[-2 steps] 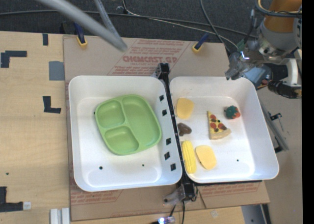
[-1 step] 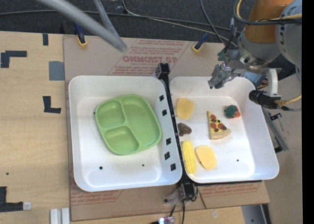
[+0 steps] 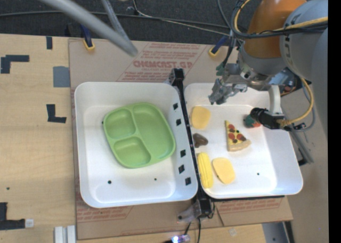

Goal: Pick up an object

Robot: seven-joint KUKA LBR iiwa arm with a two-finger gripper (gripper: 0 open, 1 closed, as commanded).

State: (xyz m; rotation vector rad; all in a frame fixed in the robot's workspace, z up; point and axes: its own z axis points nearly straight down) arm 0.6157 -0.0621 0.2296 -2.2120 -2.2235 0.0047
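On the wooden table, the left bin is carrying a smooth green three-compartment tray, sitting slightly tilted with bare white floor all around it. A black divider is separating it from the right bin. Just past that divider, a round yellow piece, a small brown lump and a corn cob are lying; the cob's long axis is running along the wall. Beside it an oval yellow piece is resting, well apart from the rims. A pizza slice is pointing its tip towards the bin's far rim. The claw is hovering over the far rim, near the round piece; whether it is clenched I cannot tell.
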